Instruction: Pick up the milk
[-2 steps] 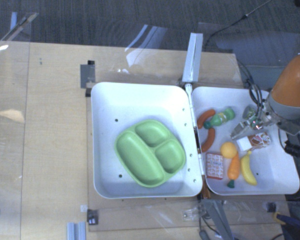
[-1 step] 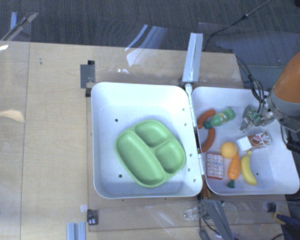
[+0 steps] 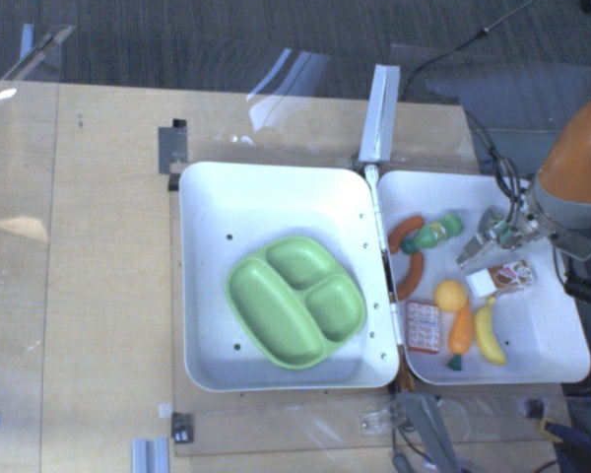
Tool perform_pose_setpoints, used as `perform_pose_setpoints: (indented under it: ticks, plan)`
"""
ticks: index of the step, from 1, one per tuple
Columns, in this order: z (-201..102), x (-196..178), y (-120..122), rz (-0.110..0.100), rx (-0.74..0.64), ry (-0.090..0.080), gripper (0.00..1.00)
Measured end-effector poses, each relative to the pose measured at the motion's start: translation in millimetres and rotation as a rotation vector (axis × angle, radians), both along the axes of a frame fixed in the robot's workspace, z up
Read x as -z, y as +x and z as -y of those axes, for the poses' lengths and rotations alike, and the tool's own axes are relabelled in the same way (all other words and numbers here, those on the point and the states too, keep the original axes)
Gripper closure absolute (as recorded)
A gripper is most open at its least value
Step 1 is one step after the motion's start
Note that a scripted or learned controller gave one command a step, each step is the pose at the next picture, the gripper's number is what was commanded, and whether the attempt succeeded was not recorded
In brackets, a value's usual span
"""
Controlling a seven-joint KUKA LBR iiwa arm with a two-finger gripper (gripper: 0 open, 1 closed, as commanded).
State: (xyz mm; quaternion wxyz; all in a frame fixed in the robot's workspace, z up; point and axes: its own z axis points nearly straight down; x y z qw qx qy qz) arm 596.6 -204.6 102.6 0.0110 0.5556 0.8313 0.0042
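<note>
Milk carton [image 3: 503, 278] lies on its side in the right bin [image 3: 552, 358], near that bin's centre, white with a red-brown printed end. Gripper [image 3: 483, 247] hangs just above and left of the carton, fingers pointing down-left; whether they are apart or together cannot be told at this size, and nothing is seen between them. Green bottle [image 3: 438, 232] and sausage [image 3: 407, 254] lie to the gripper's left. Orange [image 3: 451, 295], carrot [image 3: 460, 331], banana [image 3: 488, 332] and red packet [image 3: 423, 326] lie below. Left bin [image 3: 212, 205] holds a green divided plate [image 3: 295, 301].
</note>
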Motion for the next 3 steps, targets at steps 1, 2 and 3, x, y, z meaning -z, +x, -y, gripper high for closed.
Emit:
perform_pose_setpoints:
  ticks: [1, 2, 3]
  plan:
    - [1, -26, -40, -0.015, -0.262, -0.001, 0.0]
    - [0, 8, 7, -0.014, -0.238, -0.001, 0.0]
    - [1, -39, -54, -0.015, -0.251, -0.001, 0.0]
